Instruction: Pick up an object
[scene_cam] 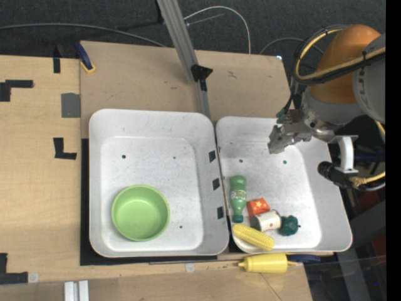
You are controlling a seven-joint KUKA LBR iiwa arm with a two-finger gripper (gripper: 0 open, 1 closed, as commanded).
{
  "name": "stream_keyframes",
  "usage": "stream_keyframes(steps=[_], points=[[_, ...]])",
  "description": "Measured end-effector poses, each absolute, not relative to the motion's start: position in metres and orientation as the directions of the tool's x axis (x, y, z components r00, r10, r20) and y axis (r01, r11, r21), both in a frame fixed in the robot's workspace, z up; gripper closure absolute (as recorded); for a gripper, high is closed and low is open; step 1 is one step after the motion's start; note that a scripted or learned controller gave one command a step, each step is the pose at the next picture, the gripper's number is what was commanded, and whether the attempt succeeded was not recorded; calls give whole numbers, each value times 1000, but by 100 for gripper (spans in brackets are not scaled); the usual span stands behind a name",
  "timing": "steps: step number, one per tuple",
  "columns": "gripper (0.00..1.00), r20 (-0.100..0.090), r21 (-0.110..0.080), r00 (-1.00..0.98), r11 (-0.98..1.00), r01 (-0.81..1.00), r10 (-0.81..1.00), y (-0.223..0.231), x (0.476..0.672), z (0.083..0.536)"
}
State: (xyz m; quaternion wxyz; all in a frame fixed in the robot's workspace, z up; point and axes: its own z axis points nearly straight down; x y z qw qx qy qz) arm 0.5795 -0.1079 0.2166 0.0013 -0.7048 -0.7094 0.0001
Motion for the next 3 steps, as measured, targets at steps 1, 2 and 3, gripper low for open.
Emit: stream_keyframes(steps=[1, 2, 3], points=[[100, 2, -2, -6, 6, 1000, 1000, -63, 585, 217], [100, 2, -1, -8, 8, 1000, 1000, -7, 584, 229], [100, 2, -1, -8, 8, 1000, 1000, 52, 592, 231]])
